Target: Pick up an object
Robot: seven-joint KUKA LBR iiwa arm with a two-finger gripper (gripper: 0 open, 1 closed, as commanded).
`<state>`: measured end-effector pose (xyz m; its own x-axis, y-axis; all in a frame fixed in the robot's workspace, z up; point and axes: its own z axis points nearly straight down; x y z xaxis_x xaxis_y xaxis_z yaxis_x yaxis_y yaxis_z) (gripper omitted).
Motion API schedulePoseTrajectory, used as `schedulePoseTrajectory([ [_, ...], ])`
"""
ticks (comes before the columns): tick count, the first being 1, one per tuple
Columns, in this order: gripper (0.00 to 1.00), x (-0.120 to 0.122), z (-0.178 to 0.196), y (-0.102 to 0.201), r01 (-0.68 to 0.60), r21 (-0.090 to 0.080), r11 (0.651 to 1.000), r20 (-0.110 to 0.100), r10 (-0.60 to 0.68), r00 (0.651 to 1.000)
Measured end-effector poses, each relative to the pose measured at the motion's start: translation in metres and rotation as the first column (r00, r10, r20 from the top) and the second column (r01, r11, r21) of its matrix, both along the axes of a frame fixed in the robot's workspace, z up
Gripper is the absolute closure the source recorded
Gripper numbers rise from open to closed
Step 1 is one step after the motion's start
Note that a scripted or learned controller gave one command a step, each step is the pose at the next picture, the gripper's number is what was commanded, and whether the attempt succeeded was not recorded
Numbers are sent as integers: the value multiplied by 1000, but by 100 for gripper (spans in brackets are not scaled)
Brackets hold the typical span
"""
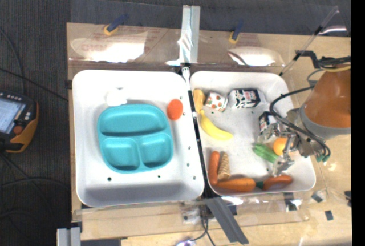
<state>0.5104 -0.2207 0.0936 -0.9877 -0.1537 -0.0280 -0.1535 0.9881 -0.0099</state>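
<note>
My gripper (278, 146) is low inside the right bin (296, 91), near its right wall, with the grey arm and orange band behind it to the right. A small orange fruit (279, 145) lies right at the gripper, partly covered by its metal parts and cables. A green vegetable (263, 152) lies just left of it. Below the gripper, a red-brown sausage-like piece (278, 182) and a carrot (235, 185) rest along the front wall.
The right bin also holds a banana (215, 129), a spotted toy (215, 102), a small dark carton (244, 98), an upright carrot (213, 164) and a cone (224, 165). The left bin (85, 125) holds a teal divided tray (136, 137), an orange ball (174, 108) and a white piece (116, 97).
</note>
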Motion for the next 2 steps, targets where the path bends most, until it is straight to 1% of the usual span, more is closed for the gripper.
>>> schedulePoseTrajectory([
  [1, 0, 24, -3, 21, 62, 1, 998, -15, -62, 998],
  [2, 0, 76, -4, -1, -115, 2, 993, -19, 115, 993],
])
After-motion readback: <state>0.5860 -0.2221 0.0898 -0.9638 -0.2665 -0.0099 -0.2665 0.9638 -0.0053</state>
